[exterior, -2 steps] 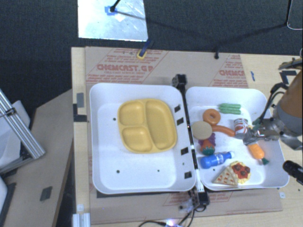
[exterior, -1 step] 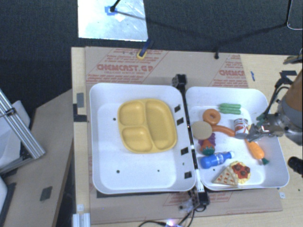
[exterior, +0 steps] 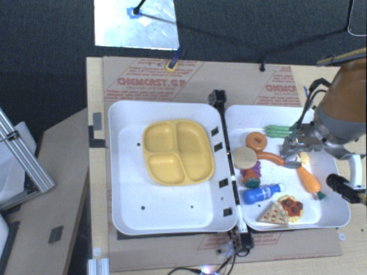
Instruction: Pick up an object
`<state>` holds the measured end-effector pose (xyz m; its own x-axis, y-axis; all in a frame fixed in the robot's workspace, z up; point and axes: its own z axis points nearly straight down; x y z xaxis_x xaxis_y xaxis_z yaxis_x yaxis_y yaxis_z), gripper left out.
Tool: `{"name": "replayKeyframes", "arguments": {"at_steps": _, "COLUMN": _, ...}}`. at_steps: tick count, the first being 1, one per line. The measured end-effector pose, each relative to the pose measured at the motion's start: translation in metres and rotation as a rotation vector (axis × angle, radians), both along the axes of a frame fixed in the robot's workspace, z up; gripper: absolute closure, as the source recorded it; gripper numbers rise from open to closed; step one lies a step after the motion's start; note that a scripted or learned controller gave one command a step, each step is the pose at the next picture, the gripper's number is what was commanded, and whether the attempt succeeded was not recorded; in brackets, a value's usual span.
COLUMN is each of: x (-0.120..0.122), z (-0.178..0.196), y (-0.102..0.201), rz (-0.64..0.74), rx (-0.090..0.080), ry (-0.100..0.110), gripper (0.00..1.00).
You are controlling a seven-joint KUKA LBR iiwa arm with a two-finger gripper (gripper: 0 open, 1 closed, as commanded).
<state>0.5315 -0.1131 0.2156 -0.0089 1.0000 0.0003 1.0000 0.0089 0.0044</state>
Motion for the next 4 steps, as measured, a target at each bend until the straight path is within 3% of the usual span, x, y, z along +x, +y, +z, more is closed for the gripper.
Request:
{"name": "replayKeyframes", "arguments": {"at_steps": 2, "x": 0.084, "z": -0.004, "y": 0.065, "rz": 0.000, "rx": 0.001, "ry": -0.001, "gripper": 1.00}}
{"name": "replayKeyframes", "arguments": {"at_steps": 3, "x": 0.107, "z": 0.020, "y": 0.081, "rz": -0.002, "rx": 0.000, "ry": -0.001, "gripper": 1.00}}
{"name": "replayKeyframes", "arguments": {"at_steps": 4, "x": 0.099, "z": 0.013, "y": 0.076, "rz": -0.008, "rx": -0.001, "ry": 0.003, "gripper": 1.00}}
